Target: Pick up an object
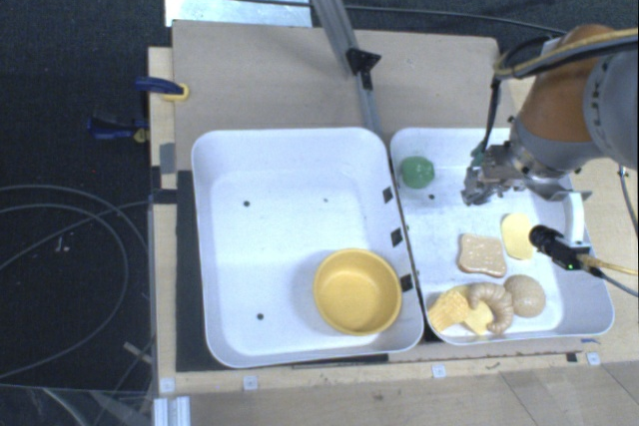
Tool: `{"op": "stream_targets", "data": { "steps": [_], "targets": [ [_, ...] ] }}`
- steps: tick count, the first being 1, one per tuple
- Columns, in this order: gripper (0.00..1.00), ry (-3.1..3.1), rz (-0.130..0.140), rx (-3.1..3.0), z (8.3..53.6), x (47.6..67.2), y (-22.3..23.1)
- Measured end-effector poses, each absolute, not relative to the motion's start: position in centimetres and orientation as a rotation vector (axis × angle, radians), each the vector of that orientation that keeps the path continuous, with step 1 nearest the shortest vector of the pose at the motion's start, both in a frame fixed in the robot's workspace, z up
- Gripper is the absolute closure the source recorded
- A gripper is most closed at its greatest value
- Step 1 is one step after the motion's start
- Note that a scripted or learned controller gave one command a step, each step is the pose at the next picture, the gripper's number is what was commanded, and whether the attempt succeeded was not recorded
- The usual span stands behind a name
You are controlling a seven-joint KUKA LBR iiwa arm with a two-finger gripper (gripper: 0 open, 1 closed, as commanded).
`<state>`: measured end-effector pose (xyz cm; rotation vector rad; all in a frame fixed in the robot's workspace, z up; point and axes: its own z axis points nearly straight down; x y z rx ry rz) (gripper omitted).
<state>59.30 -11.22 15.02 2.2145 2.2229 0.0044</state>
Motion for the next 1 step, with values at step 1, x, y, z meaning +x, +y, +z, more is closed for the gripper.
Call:
{"op": "stream_targets", "data": {
  "steps": [1],
  "targets": [
    [1.0,2.221,0.005,2.214,19.6,59.5,-11.89]
  ]
}}
